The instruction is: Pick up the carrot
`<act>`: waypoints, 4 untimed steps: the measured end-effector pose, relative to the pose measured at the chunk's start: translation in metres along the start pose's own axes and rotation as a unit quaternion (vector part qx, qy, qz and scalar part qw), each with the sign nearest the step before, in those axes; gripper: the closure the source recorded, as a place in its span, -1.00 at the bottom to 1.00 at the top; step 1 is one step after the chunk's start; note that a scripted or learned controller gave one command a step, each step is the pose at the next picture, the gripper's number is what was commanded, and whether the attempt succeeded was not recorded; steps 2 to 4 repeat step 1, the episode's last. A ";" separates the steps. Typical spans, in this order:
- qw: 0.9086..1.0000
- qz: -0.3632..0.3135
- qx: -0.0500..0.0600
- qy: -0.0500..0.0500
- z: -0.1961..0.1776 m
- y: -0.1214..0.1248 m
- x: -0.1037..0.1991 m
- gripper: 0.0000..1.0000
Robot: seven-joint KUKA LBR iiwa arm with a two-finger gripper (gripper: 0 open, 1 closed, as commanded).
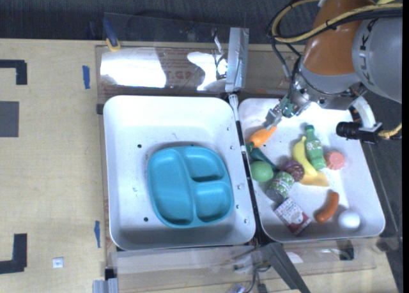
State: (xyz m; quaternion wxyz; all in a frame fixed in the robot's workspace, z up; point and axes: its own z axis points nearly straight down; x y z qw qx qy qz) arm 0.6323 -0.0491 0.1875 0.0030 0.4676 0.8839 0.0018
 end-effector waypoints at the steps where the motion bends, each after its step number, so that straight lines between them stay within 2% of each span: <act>1: 0.989 0.147 0.004 0.002 -0.041 -0.039 0.080 1.00; 4: 0.989 0.147 0.004 0.002 -0.041 -0.039 0.080 1.00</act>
